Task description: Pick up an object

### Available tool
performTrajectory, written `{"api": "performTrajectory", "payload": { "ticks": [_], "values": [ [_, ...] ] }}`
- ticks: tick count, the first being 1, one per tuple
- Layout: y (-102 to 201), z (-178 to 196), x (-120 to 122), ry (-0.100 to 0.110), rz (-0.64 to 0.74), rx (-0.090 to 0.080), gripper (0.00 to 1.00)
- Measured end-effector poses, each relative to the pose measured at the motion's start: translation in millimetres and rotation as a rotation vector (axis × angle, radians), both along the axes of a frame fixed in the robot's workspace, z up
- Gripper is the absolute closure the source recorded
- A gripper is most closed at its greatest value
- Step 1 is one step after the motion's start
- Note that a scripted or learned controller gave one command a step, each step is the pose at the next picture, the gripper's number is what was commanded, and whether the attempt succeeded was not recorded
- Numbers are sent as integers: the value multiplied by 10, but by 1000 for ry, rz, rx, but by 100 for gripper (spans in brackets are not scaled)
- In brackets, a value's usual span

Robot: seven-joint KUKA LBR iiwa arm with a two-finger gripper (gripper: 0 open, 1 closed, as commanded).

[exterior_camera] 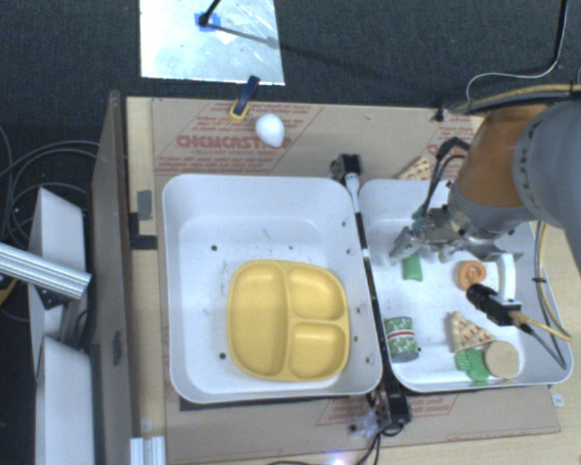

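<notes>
My gripper (415, 242) hangs over the upper left part of the right bin (387, 201), with the grey arm and its orange band reaching in from the right. Just below its tip lies a small green block (412, 268); whether they touch is unclear. An orange ring-shaped piece (470, 275) sits to the right of the block. Lower in the same bin are a small green-and-white can (400, 338), a toy pizza slice (468, 330), a green round piece (472, 365) and a beige disc (504, 358).
The left bin (203, 211) holds a yellow divided plate (289, 319). Behind the bins, on the cardboard, lie a white egg-shaped ball (269, 129) and a small yellow-and-blue item (242, 101). A black divider rail (363, 250) runs between the bins.
</notes>
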State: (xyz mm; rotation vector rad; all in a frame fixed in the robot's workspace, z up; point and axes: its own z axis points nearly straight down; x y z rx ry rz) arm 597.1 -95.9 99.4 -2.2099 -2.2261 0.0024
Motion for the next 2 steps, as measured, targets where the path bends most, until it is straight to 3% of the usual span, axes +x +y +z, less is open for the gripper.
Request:
{"api": "performTrajectory", "payload": {
  "ticks": [1, 2],
  "values": [
    [-41, -153, -26, -4, -6, -2, 0],
    [-38, -42, -17, -7, -6, -2, 100]
  ]
}}
